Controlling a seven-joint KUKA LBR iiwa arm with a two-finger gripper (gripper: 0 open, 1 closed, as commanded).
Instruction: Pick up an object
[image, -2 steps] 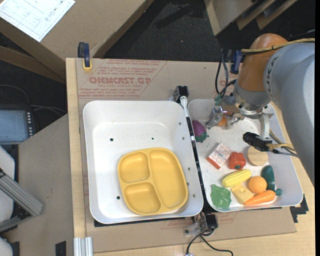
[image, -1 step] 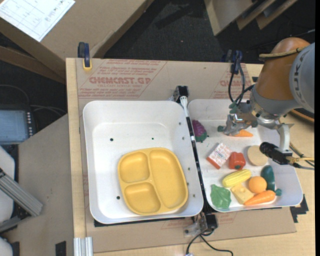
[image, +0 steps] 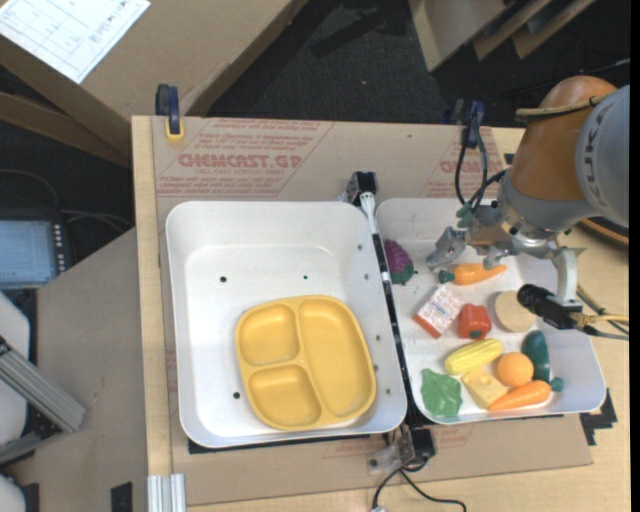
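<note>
**2 white bins, toy food crowded into the right one**

2 shallow white bins sit side by side on a brown bench (image: 250, 165). The left bin (image: 200, 240) holds a yellow divided plate (image: 303, 360) with 3 compartments, lying toward the bin's 5 o'clock corner.

The right bin (image: 585, 375) carries the toy food. A purple piece (image: 399, 262) lies at its 9 o'clock side, just beside the wall shared with the left bin. Near the middle are a small red and white carton (image: 437, 310) and, touching it at its 3 o'clock side, a red pepper (image: 474, 320). A pale round disc (image: 510, 312) lies further toward 3 o'clock. Below these sits a yellow corn cob (image: 472, 355), and at its 7 o'clock a green leafy piece (image: 441, 392). Toward the bin's 5 o'clock corner a cluster sits close together: a yellow cheese block (image: 483, 385), an orange ball (image: 515, 369), a dark green piece (image: 537, 350) and a long orange carrot (image: 522, 397).

The grey arm (image: 575, 130) with its orange band reaches in from 3 o'clock and hangs over the bin's 12 o'clock part. The gripper (image: 478, 262) is low over a second, smaller carrot (image: 480, 271), which lies across the bin floor at that spot. Whether its fingers are apart or together cannot be told, as the wrist hides them, and nothing shows whether the carrot is between them.

A black clip (image: 362, 185) sits at the 12 o'clock end of the seam between the bins.
</note>
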